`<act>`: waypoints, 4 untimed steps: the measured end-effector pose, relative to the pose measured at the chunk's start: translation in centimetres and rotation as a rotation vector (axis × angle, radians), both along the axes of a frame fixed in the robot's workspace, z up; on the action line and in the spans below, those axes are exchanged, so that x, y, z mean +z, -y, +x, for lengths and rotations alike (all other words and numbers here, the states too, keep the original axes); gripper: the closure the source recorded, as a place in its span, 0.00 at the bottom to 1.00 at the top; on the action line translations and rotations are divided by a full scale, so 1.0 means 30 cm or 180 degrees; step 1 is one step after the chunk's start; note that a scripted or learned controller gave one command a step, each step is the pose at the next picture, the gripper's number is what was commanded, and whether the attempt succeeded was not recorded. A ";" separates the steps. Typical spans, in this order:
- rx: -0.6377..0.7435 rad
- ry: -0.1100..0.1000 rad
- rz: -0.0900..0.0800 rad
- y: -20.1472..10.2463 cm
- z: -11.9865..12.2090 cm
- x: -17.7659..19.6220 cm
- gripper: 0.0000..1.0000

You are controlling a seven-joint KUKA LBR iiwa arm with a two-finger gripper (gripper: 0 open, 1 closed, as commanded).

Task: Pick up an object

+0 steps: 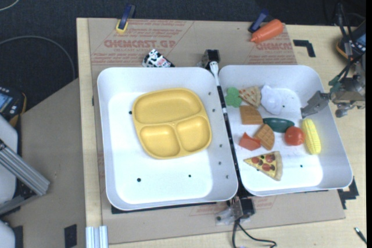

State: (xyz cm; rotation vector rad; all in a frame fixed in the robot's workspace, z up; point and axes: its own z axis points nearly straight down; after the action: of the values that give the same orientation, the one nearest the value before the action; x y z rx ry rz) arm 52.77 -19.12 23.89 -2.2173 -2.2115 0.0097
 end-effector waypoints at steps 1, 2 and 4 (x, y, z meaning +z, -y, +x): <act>0.0009 0.0039 -0.0010 -0.001 0.008 0.021 0.00; 0.0008 0.0018 0.0000 -0.003 0.017 -0.123 0.00; 0.0007 0.0034 -0.0009 0.029 -0.012 -0.441 0.00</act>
State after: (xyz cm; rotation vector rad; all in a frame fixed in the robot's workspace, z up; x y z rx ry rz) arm 52.42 -19.98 10.65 -2.2216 -2.2205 0.0010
